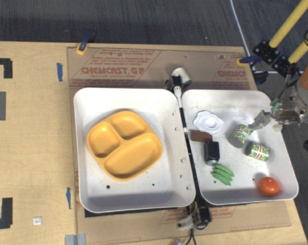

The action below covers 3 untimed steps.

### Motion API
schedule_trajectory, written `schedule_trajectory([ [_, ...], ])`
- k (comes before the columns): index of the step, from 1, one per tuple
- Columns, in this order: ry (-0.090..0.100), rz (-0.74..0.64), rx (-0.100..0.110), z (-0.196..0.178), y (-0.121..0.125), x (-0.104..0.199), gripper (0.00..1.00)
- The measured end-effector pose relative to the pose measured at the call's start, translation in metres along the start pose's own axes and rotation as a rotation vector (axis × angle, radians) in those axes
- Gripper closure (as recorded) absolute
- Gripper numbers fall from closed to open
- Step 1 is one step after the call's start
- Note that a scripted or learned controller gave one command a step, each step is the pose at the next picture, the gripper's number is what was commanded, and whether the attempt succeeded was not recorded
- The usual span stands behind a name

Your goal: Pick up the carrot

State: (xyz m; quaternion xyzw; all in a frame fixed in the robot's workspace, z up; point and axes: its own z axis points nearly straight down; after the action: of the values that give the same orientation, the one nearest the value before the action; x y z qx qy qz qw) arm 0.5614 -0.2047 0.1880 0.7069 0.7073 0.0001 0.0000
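Note:
The only orange thing in the right bin (289, 160) is a rounded orange-red piece (268, 186) lying in the near right corner; I take it for the carrot. My gripper (268, 117) hangs over the right bin's far right side, next to a green-and-white can (241, 133). It is well apart from the orange piece, which lies nearer the bin's front edge. Nothing shows in the gripper's grasp.
The right bin also holds a second can (258, 151), a green pea pod (223, 174), a black block (211, 151), a brown piece (198, 136) and a white fried-egg toy (208, 122). A yellow divided plate (124, 144) lies in the left bin (85, 137).

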Motion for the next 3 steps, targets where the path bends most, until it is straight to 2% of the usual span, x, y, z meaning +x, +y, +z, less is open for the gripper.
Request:
schedule_trajectory([
  [1, 0.002, -0.209, 0.002, 0.02, -0.082, 0.091, 0.0],
  [2, -0.001, -0.319, -0.001, -0.008, -0.045, 0.02, 0.0],
  [3, -0.004, -0.319, -0.005, -0.018, -0.043, 0.02, 1.0],
])
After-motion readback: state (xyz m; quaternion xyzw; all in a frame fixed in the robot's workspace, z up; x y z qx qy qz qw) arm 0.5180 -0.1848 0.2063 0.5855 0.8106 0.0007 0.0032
